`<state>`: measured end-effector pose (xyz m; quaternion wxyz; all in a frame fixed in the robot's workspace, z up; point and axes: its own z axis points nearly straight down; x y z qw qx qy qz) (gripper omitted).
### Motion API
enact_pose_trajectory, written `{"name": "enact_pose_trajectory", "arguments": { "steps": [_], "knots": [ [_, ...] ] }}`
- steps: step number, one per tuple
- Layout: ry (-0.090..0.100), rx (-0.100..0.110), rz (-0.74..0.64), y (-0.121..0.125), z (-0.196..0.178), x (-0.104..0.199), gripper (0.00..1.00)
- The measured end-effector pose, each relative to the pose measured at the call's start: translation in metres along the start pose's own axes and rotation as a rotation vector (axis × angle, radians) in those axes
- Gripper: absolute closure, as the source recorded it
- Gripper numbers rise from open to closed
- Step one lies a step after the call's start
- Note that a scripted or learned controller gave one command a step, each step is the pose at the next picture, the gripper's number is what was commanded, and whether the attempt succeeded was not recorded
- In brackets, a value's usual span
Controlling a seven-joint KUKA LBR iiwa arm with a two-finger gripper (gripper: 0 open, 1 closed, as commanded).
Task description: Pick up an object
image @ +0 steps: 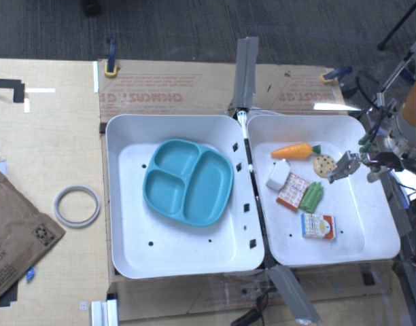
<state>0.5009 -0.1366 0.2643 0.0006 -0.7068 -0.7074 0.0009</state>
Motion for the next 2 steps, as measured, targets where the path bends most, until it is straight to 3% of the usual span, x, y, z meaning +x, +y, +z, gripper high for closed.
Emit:
{"name": "enact_pose_trajectory", "arguments": {
  "steps": [1,2],
  "knots": [
    [0.001,0.001,-0.065,-0.005,0.15,0.022,0.0],
    [-0.001,-0.013,0.072,0.086,0.167,0.025,0.0]
  ]
}}
